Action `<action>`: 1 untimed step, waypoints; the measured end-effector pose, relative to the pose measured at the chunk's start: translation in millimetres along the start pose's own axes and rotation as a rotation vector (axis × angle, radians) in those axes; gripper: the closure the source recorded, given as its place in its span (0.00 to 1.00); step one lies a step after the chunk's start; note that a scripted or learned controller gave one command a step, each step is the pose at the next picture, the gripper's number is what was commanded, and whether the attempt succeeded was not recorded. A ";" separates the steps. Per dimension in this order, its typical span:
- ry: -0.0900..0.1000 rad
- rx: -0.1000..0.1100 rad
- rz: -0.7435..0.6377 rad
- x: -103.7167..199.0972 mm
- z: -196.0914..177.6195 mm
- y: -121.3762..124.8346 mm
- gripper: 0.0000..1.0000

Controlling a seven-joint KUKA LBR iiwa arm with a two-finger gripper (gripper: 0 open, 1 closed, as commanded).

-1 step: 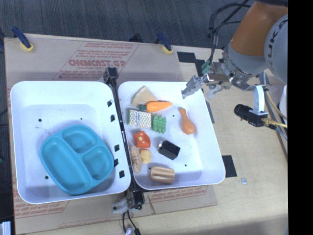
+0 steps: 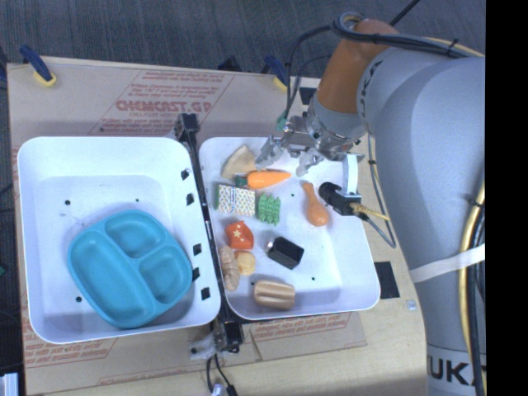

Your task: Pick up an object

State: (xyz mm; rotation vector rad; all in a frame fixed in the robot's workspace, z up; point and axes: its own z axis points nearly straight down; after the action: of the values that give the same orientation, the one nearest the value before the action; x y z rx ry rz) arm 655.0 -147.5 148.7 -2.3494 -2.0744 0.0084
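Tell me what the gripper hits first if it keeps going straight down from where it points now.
Probably the orange carrot-shaped toy lying in the right white bin, just below the gripper. Depth is unclear from this slanted view, so it might touch the pale wedge-shaped piece beside it instead.

Red print reads "CHEMCAST GP" on the cardboard sheet [image 2: 161, 97] lying under the two bins, at its far edge above the left bin; smaller red lines run above and below that name, too fine to make out; more red print shows on the same cardboard along the near edge, below both bins, also too small to read; the grey arm [image 2: 450, 221] bears large dark letters "UK" at the lower right, cut off by the frame's edge, evidently part of the maker's name.
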 end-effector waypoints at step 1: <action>-0.004 -0.017 -0.233 20.2 52.2 -23.5 0.00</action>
State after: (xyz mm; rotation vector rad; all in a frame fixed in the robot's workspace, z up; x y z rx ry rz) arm 633.7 -124.5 96.8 -2.1023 -2.3440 -0.0060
